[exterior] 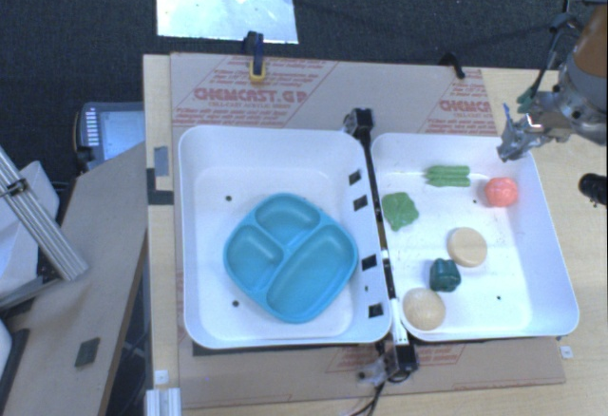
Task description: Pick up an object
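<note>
The right bin (546, 243) holds several small items: a green bean-like piece (446, 176), a red-orange ball (502, 191), a green leafy piece (399, 210), a beige round (466, 247), a dark teal lump (444, 274) and a pale round (424, 308). My gripper (514, 141) hangs over the bin's far right rim, just above and up-right of the red-orange ball. Nothing shows between its fingers.
The left bin (204, 167) holds a blue sectioned plate (290, 255). A black divider (372, 215) runs between the bins. Both bins rest on cardboard (285, 91). A grey device (104, 134) stands left of the bench.
</note>
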Tool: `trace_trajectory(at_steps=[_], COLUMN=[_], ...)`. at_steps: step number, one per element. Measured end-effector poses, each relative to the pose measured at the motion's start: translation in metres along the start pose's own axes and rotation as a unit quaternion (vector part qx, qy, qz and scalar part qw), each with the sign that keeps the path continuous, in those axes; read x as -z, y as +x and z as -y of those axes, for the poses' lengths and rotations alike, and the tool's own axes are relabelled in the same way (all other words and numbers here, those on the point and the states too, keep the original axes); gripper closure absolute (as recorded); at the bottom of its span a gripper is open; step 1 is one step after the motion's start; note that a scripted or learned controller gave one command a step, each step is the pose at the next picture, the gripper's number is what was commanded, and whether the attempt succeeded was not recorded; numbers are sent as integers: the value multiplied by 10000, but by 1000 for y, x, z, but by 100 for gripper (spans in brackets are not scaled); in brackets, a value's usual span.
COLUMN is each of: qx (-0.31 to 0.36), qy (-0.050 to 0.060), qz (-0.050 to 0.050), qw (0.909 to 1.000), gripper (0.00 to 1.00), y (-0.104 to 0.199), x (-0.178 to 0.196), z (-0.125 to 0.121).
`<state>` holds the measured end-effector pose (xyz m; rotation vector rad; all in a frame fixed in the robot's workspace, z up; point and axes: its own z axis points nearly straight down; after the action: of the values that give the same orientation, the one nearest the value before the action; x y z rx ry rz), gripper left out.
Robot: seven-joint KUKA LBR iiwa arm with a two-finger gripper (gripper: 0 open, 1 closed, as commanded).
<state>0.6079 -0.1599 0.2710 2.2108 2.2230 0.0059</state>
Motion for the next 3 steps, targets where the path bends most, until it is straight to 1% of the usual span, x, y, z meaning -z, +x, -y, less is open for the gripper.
trace_trajectory(at_steps=[1, 3], qx=[15, 23], qy=[16, 16], qz=[-11, -19], qw=[10000, 10000], gripper=[100, 100], y=[43, 152], x=[-2, 0], z=[-10, -27])
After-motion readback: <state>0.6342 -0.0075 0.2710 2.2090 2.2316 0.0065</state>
